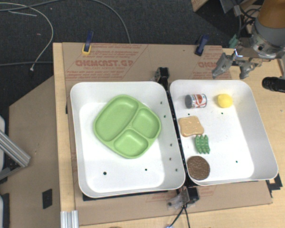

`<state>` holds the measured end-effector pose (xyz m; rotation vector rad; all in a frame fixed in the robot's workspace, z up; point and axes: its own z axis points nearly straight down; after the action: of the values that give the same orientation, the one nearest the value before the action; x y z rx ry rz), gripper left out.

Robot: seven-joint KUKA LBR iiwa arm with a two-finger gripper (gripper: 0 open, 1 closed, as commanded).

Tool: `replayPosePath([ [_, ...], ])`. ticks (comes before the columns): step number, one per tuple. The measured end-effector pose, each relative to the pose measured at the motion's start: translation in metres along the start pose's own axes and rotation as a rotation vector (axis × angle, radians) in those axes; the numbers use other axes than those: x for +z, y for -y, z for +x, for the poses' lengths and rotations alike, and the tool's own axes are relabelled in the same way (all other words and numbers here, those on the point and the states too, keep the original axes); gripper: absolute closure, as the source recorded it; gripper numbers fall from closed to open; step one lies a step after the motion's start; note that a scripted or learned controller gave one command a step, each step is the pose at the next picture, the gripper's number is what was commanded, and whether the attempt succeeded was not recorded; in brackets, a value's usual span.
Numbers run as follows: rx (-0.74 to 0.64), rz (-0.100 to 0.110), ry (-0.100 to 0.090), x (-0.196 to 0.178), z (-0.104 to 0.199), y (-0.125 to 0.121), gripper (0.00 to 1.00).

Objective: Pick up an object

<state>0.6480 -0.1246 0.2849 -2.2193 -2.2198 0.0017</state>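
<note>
Hovering above the far rim of the right white shallow bin (261,127), the two-finger gripper (233,66) has its fingers spread, with nothing between them. We log five candidate objects in that bin: a small red-and-white can (195,100) lying on its side, a yellow rounded lemon-like piece (224,100) just beside it, a tan bread-slice shape (190,126) below the can, a green ridged piece (202,144) and a brown round patty-like disc (198,167) near the front rim. All lie apart from the gripper. We note a light green three-compartment plastic tray (127,126) in the left white bin (85,165). Both bins sit on brown cardboard sheeting (109,61) over the table, held by blue clamps (88,41); dark carpet (28,42) with grey cables (47,27) lies beyond. The grey arm with orange band (275,8) is cut off at the top right edge.
</note>
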Motion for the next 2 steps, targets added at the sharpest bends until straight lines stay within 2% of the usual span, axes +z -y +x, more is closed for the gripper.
replayPosePath([
  [1, 0.0, -0.002, 0.0, -0.001, 0.0, 0.0, 0.0],
  [2, 0.0, -0.001, 0.0, 0.056, -0.002, 0.005, 0.0],
])
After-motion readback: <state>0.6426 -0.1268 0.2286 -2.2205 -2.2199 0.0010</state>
